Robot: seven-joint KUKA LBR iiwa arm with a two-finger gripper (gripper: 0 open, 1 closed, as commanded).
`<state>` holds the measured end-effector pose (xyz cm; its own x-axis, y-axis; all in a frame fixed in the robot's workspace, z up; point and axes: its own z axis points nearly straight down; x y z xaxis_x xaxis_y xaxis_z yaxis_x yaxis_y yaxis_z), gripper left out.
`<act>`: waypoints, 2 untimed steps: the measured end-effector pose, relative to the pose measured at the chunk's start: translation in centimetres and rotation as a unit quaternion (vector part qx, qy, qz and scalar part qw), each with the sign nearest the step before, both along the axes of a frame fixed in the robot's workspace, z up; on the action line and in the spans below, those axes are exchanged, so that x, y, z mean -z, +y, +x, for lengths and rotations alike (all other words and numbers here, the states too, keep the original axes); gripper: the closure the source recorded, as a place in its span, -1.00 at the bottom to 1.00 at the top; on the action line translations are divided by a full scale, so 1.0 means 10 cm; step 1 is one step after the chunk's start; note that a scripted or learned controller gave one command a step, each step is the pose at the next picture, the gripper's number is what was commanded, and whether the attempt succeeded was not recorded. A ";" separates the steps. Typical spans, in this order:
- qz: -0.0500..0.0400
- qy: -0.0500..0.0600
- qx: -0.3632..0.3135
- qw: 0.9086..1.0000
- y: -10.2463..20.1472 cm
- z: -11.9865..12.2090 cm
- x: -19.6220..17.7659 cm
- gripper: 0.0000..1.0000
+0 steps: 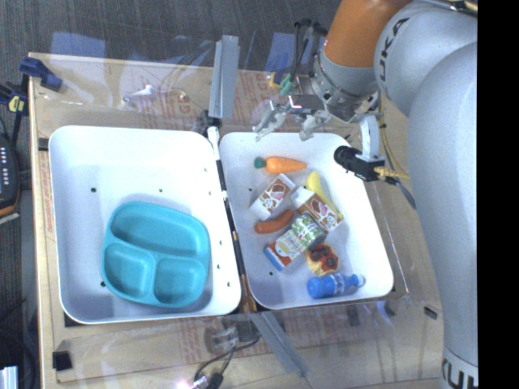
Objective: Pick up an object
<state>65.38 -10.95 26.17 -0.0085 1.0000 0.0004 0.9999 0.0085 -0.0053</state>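
Observation:
The right bin (pixel 369 217) holds several small items: an orange toy carrot (pixel 282 164) near its far edge, a small carton (pixel 272 195), a sausage (pixel 274 222), a yellow piece (pixel 314 184), a green and red juice box (pixel 295 240), a second carton (pixel 323 211), a red and yellow item (pixel 323 258) and a blue bottle (pixel 333 284) at the front. My gripper (pixel 286 122) hangs above the bin's far rim, just beyond the carrot. Its fingers (pixel 268 121) are spread apart with nothing between them.
The left bin (pixel 73 160) holds a blue divided tray (pixel 156 254). A grey bar (pixel 222 75) stands upright behind the seam between the bins. The arm's large grey body (pixel 430 136) looms over the right side of the bench.

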 end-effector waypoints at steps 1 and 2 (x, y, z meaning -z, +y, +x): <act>0.000 0.000 -0.045 0.999 -0.51 -0.31 0.76 -1.00; 0.001 0.000 -0.088 0.996 -0.49 -0.97 1.51 -1.00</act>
